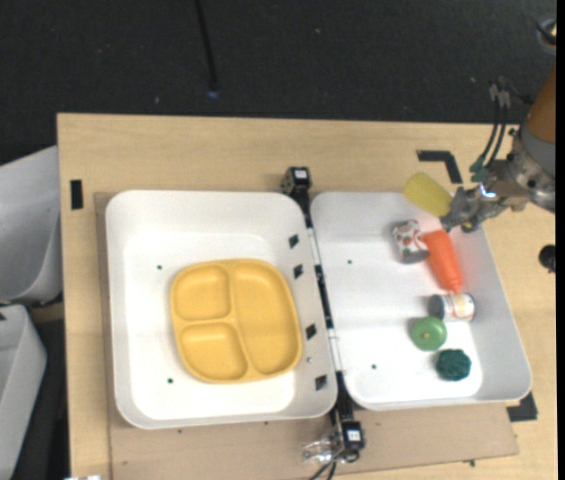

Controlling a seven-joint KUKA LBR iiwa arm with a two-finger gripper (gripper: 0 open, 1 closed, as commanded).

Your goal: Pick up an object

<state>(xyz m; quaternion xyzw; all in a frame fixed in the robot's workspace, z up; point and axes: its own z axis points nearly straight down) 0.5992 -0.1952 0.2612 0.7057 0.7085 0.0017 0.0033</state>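
Note:
The right bin (382, 298) holds several small objects along its right side: a pale yellow lemon-like piece (426, 193) at the top, a small silver and red can (406, 240), an orange carrot (444, 258), a small silver can (457, 307), a green apple-like ball (427, 333) and a dark green lump (453, 365). My gripper (470, 208) hangs at the bin's upper right corner, just right of the yellow piece and above the carrot's top end. Nothing shows between its fingers.
The left bin (142, 228) holds a yellow divided plate (234, 320). Black clips (296, 179) sit along the seam between the bins. The wooden bench (262, 148) surrounds both bins, and grey-white equipment (7, 228) stands at the far left.

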